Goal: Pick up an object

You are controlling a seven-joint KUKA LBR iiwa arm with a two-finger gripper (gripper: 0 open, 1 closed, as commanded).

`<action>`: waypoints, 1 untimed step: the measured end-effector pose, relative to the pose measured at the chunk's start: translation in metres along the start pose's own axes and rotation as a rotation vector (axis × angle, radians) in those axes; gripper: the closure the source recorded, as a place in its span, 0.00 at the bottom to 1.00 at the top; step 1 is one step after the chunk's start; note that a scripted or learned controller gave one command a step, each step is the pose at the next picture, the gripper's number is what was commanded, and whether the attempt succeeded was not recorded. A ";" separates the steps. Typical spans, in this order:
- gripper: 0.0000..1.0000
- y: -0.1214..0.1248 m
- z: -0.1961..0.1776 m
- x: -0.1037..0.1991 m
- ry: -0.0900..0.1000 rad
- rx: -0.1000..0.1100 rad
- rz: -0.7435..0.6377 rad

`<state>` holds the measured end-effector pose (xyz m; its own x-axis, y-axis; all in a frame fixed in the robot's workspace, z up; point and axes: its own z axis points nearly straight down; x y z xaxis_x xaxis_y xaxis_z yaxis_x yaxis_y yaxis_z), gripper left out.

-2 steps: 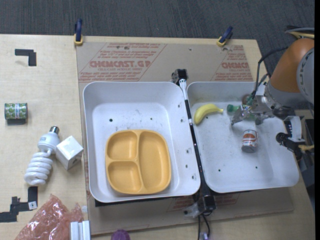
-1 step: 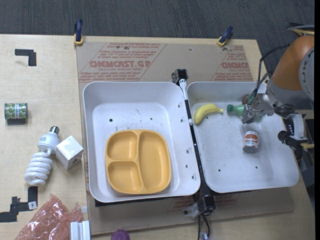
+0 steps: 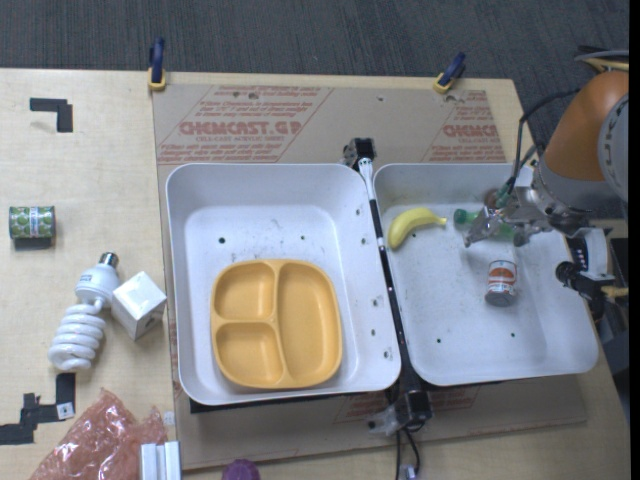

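Looking down on the counter [image 3: 90, 178] from the one camera, we've got two white bins side by side. The left bin [image 3: 190, 228] holds a yellow divided plate [image 3: 277, 323] lying flat toward its near side. The right bin [image 3: 560, 353] has a banana [image 3: 412, 224] near its far left corner, a small can with a red label [image 3: 501, 281] standing roughly mid-bin, and something small and green [image 3: 464, 215] just right of the banana. The arm [image 3: 590, 148] comes in from the right, orange band up top, and the hand [image 3: 492, 224] sits low over the far part of the right bin, right beside that green bit and above the can in the frame. We honestly can't tell whether the hand is released or clenched, or whether anything sits in it; it's just too cluttered there. Out on the counter to the left of the bins we see a spiral light bulb [image 3: 82, 318] beside a small white cube [image 3: 139, 303], a green-labelled can [image 3: 32, 224] lying on its side further back, and a pinkish mesh bag [image 3: 90, 443] at the near edge.
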<state>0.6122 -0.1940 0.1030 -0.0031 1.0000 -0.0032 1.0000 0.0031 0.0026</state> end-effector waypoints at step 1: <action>0.00 -0.078 0.010 0.064 0.003 0.003 0.005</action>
<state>0.5337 -0.1304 0.0923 0.0017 1.0000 -0.0001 1.0000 -0.0017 -0.0003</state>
